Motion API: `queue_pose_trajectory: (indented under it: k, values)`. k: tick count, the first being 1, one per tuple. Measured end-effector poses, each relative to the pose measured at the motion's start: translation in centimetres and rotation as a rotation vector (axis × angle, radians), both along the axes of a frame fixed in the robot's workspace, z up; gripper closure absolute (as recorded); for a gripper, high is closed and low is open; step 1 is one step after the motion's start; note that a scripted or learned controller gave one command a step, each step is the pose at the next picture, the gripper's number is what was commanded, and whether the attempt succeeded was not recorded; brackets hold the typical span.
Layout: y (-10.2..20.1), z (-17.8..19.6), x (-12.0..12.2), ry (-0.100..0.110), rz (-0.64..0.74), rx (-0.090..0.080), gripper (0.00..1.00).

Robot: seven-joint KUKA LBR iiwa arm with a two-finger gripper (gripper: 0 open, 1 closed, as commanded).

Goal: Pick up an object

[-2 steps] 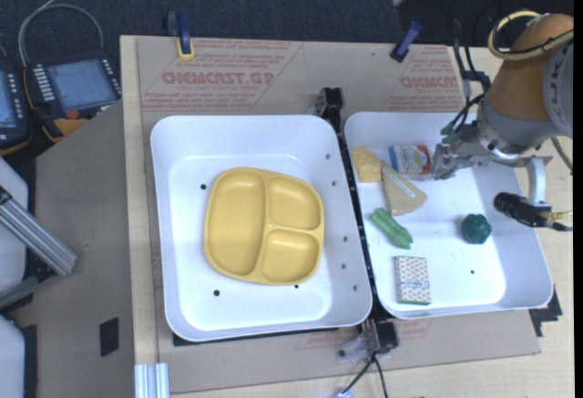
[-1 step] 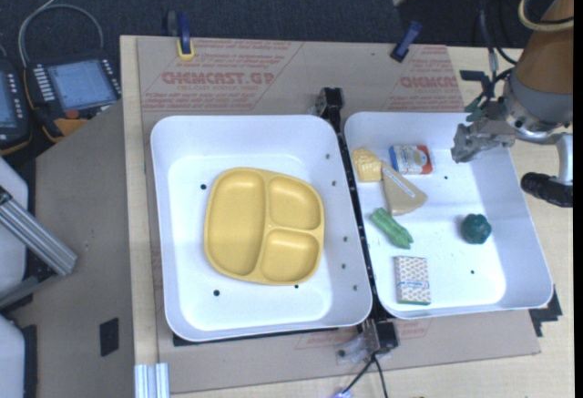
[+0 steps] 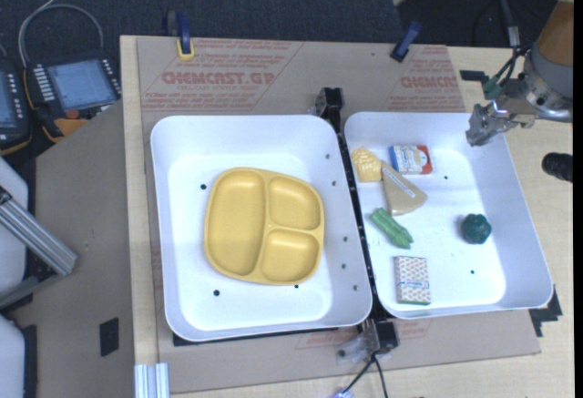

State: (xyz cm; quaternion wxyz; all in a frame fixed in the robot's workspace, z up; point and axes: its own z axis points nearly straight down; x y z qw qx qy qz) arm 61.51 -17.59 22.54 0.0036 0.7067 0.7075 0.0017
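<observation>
The right bin [image 3: 510, 205] holds a yellow corn-like piece [image 3: 366, 165], a small red, white and blue packet [image 3: 410, 158], a tan wedge [image 3: 401, 191], a green pod [image 3: 391, 228], a dark green lump [image 3: 475, 228] and a small patterned box [image 3: 412, 280]. My gripper [image 3: 484, 128] hangs over that bin's far right corner, well apart from all of them, with nothing seen in it. The nearest object is the packet, to its left.
The left bin [image 3: 173, 205] holds a yellow divided plate [image 3: 264, 225]. A black clamp [image 3: 329, 101] sits between the bins at the back. A tablet and cables [image 3: 77, 82] lie at the far left, off the bench.
</observation>
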Motion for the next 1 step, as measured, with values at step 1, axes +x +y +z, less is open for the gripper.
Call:
queue_pose_trajectory:
  k: [1]
  values:
    - [0.02, -0.04, 0.07, 0.005, 0.000, 0.001, 1.00]
